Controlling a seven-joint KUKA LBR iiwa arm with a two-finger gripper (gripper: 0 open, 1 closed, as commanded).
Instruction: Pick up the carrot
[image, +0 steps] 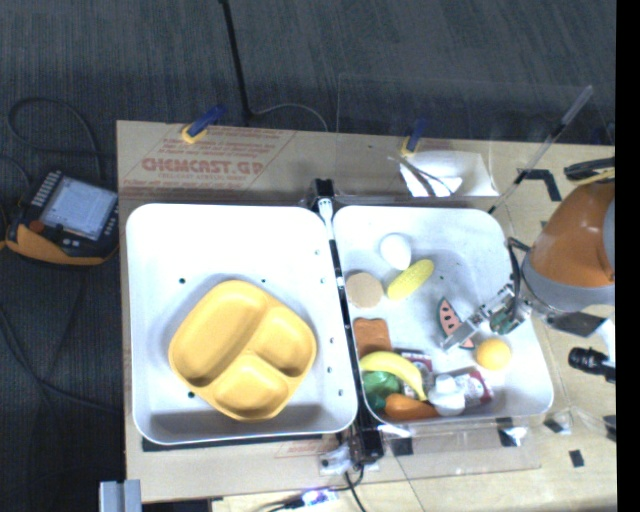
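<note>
Carrot (407, 406) lies at right bin's (525, 400) front edge, long axis left-right; we note banana (392, 368) and green item (377, 385) crowding it. Gripper (478, 327) hovers apart, grip unclear.

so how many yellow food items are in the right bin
3: a long yellow corn cob near the bin's middle, a curved yellow banana at the near side by the orange carrot, and a round yellow lemon toward the right. The near pile may hide more.

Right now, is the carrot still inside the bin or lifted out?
Inside. The carrot lies at the right bin's near edge, beside the banana; the gripper is apart from it.
</note>
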